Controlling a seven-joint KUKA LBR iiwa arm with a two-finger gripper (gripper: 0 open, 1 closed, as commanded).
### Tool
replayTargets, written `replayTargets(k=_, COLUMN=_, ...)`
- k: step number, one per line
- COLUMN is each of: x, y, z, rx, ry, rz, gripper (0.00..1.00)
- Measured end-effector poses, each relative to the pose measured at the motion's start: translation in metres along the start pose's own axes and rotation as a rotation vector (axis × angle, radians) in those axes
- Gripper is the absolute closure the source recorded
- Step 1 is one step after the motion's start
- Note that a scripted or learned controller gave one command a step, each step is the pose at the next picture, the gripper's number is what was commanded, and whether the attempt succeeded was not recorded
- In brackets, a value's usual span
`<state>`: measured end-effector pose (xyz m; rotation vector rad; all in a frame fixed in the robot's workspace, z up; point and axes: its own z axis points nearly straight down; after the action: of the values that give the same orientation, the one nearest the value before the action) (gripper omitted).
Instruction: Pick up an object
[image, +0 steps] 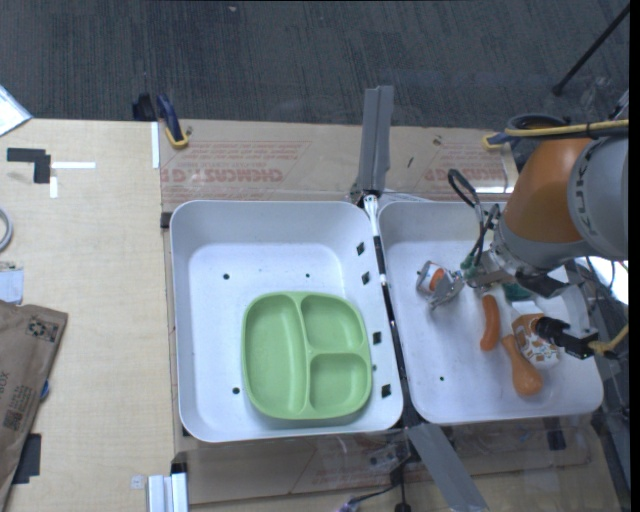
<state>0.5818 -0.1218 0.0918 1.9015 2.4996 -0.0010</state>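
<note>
Two shallow white bins are set side by side; the gripper (440, 284) is lowered into the right bin (440, 390) beside a long orange sausage-shaped toy (489, 324), presumably its target.

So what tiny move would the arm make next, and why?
Probably a short descent. The gripper hangs in the right bin, with the orange sausage-shaped toy lying apart from it toward the arm's side. Whether it has anything in its grip is unclear, so lowering seems likelier than lifting.
</note>
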Motion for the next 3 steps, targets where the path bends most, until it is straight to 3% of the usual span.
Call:
replayTargets(k=1, x=-0.001, y=0.0, z=-0.009, rx=0.001, ry=0.0, rz=0.003, gripper=1.0)
replayTargets(k=2, x=0.059, y=0.058, z=-0.1, rx=0.001, ry=-0.001, rz=0.211, gripper=1.0)
replayTargets(k=3, x=0.059, y=0.058, z=-0.1, rx=0.001, ry=-0.001, rz=0.211, gripper=0.0)
